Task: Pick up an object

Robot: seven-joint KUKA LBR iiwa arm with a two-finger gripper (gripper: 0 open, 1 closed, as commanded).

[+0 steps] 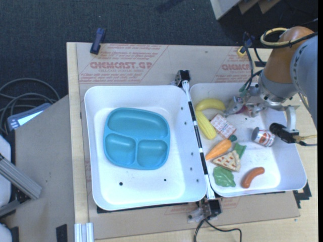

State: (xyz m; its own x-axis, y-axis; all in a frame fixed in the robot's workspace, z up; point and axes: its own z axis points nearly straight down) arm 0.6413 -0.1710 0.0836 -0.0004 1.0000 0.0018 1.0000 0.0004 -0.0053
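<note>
1. I see the arm (pixel 287 59) reaching in from the right, its gripper (pixel 246 105) low over the right bin's (pixel 292 170) far side.
2. That bin holds a banana (pixel 207 116), a patterned packet (pixel 222 126), a carrot (pixel 220 148), a pizza slice (pixel 227 161), a green piece (pixel 223 177), a sausage (pixel 253 176) and a can (pixel 263 137).
3. The left bin (pixel 96 150) holds a blue divided plate (pixel 136 138).
</note>
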